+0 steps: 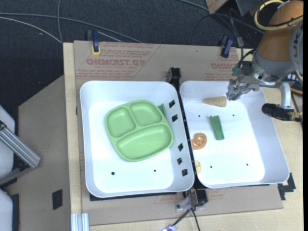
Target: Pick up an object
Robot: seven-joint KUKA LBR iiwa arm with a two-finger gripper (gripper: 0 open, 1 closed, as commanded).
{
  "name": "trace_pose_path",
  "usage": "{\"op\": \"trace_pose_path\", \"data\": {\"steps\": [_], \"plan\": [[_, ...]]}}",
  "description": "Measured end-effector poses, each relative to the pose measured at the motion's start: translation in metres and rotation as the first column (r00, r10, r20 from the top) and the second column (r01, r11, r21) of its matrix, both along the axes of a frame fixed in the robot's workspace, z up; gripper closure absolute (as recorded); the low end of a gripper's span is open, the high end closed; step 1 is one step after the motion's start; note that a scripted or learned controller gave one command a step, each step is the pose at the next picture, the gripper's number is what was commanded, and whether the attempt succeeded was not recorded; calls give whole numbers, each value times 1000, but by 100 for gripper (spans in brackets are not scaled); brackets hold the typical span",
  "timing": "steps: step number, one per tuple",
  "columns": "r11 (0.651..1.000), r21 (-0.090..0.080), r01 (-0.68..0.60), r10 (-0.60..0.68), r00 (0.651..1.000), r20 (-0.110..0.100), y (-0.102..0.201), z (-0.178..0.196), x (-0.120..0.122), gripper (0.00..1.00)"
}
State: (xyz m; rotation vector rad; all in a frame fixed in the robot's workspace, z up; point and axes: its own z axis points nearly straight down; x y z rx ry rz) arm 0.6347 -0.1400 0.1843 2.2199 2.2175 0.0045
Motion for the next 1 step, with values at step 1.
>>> {"op": "trace_pose_path", "data": {"steps": [1], "plan": [[1000,-1,-3,3,1000,4,2,66,0,100]]}}
